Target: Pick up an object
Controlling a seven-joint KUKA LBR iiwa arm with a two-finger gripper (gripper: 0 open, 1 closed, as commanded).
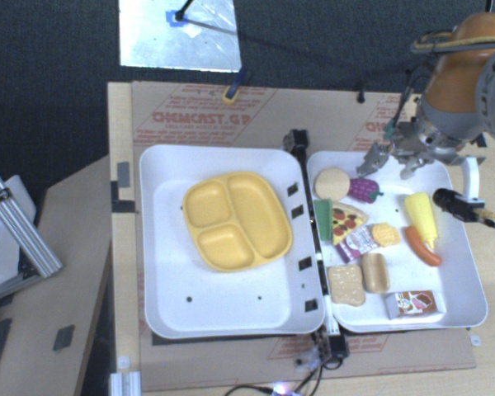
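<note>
My gripper (pixel 392 164) hangs over the far edge of the right bin (pixel 470 291), open, with nothing between its fingers (pixel 372 162). Just below and left of it lie a bunch of purple grapes (pixel 363 190) and a beige round bun (pixel 332 183). Further down in the same bin are a pizza slice (pixel 346 219), a green strip (pixel 322 219), a yellow bottle (pixel 421 213), a red-orange sausage (pixel 422 247), a round cracker (pixel 385 234), a hot dog (pixel 375 272), a slice of toast (pixel 345 285) and a small carton (pixel 414 304).
The left bin (pixel 161 304) holds a yellow divided plate (pixel 231 221). A black divider (pixel 309 221) runs between the two bins. A shiny metal sheet (pixel 180 23) lies on the floor beyond the bench.
</note>
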